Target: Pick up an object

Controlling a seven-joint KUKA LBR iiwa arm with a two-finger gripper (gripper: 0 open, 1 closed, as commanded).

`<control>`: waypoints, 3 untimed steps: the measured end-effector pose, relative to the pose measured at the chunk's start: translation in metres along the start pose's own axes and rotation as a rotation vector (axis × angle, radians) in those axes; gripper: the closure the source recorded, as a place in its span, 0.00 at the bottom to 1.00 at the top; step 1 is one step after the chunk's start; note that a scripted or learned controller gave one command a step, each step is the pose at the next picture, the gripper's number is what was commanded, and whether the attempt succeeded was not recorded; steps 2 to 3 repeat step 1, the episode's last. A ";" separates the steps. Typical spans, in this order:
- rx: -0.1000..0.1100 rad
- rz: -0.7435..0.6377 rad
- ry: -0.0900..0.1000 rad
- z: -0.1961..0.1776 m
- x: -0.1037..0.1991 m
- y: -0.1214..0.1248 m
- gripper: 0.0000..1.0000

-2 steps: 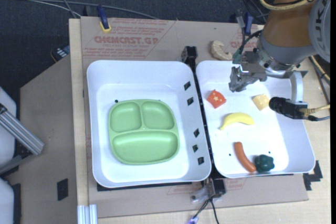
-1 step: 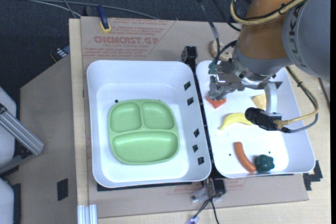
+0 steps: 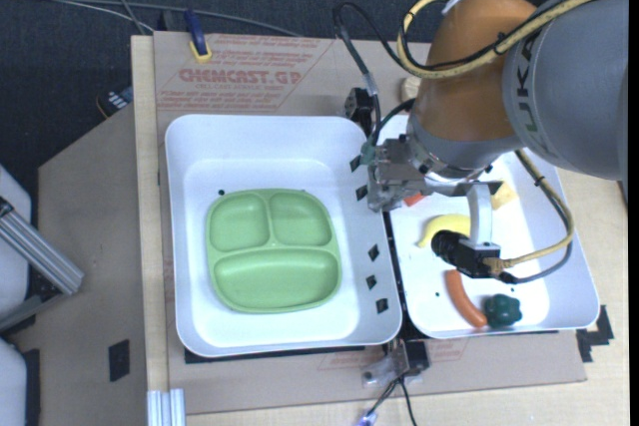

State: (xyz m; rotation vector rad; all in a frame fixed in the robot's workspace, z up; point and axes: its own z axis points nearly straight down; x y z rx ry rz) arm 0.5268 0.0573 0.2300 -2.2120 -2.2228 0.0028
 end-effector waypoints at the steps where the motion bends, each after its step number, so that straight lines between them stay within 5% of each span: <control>1: -0.002 0.004 -0.002 0.000 -0.003 0.001 0.00; 3: -0.002 0.004 -0.002 0.000 -0.003 0.001 0.00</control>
